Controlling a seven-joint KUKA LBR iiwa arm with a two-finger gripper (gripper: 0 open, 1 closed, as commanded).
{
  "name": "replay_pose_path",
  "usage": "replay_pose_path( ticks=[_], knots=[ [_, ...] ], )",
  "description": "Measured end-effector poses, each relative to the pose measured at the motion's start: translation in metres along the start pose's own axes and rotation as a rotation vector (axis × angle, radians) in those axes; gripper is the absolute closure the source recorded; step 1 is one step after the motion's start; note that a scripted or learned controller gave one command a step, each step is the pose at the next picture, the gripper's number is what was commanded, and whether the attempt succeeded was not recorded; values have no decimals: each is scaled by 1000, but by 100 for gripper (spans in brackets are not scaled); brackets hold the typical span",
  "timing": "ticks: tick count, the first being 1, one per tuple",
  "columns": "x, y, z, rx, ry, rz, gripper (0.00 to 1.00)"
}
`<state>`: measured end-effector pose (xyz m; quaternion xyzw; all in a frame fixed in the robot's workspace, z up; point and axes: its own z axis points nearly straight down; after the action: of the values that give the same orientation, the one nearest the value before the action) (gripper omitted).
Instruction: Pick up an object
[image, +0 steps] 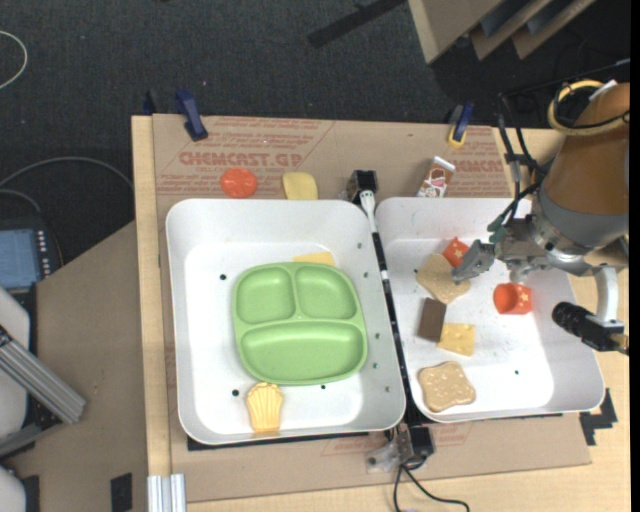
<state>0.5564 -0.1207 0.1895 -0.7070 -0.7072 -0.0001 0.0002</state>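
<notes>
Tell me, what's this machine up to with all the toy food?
A robot arm reaches into the right bin from the right. Its gripper hovers low over a tan cracker-like piece and a small red piece, apparently to pick one up. The green tray lies untouched in the left bin.

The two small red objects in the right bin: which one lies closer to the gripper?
The small red block at the tan cracker's upper corner lies closest, just beside the gripper. The red cup-shaped piece sits farther right, apart.
</notes>
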Motion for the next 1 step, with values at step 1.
replay_pose_path(
  ticks=[1],
  knots=[
    [8, 6, 109, 9, 2, 0, 0]
  ],
)
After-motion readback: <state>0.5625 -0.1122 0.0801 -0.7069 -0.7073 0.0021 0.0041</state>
